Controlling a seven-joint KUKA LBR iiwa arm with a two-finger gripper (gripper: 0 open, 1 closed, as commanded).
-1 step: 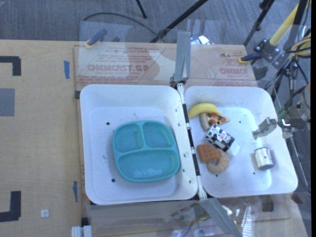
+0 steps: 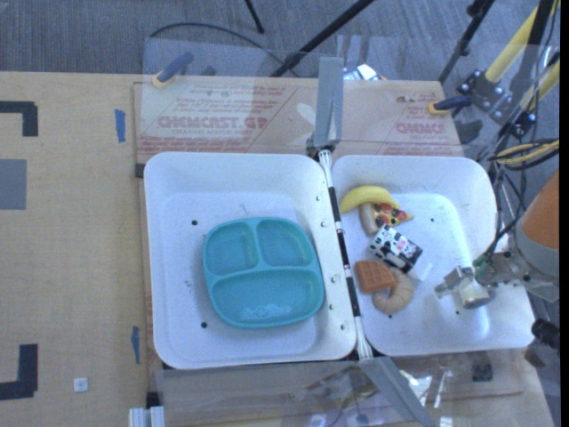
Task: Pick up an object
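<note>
Plywood bench carried two shallow white bins side by side, with dark tripod legs and grey carpet beyond its far edge.

Nearest the camera, in the right bin, the gripper hung low over the bare floor toward that bin's near right corner, reaching in from the right. Whether its claw stood wide or narrow I could not tell; nothing showed between its tips, so it probably carried nothing. Its low place over an open patch suggested a descent that would meet no object, the pile lying well apart toward the bin's left wall.

That pile held the candidates for picking. A tan ring-shaped pastry lay closest to the near edge, touching a brown waffle piece. Just beyond them rested a black-and-white spotted toy, then a small red and yellow piece, and farthest a yellow banana. They crowded against the dividing wall, likely scattered there at random, which would make a clean pinch awkward.

Left bin bore a teal divided plate flat on its floor near the middle, three compartments up, presumably as a place to receive things.

At the far edge a clear sheet with red lettering lay clamped under both bins.
</note>
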